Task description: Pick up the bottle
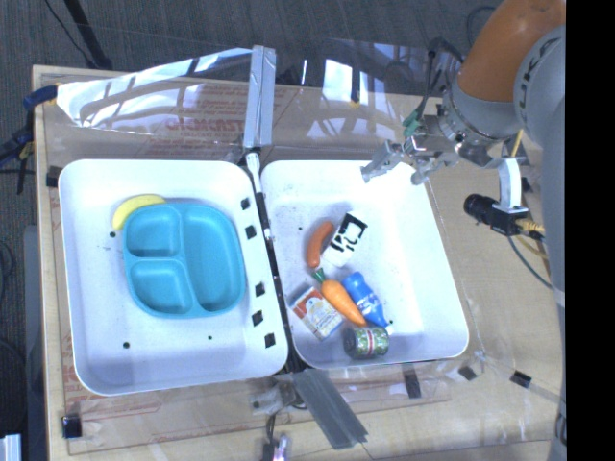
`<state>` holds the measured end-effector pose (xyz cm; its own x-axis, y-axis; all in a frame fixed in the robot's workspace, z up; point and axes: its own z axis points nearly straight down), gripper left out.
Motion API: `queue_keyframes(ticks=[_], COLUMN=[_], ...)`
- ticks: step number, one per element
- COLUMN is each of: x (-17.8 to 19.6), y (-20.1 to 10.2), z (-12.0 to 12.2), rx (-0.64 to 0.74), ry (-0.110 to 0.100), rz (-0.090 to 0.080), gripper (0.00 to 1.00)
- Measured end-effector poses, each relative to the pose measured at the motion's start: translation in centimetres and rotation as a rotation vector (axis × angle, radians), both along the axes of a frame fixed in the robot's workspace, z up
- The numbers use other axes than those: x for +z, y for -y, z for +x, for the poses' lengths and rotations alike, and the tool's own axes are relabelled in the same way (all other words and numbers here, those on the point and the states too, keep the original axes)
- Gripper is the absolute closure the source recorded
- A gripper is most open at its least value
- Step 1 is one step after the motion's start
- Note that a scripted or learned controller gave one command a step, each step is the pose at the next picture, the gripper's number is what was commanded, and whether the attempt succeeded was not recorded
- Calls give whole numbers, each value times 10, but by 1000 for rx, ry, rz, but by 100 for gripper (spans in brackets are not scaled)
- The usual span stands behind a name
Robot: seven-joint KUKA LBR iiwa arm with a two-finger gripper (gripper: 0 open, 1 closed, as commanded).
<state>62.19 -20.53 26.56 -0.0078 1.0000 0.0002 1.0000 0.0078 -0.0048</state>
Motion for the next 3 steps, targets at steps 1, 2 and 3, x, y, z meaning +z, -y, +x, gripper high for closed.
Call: queue_keyframes(ticks=[1,2,3], x=[-101,-174,-164], y=[4,-3,-2], z=[-51,-95,-94], rx=[-96,-105,-100], ry=[0,2,2], rz=[0,0,0], gripper=[0,0,100])
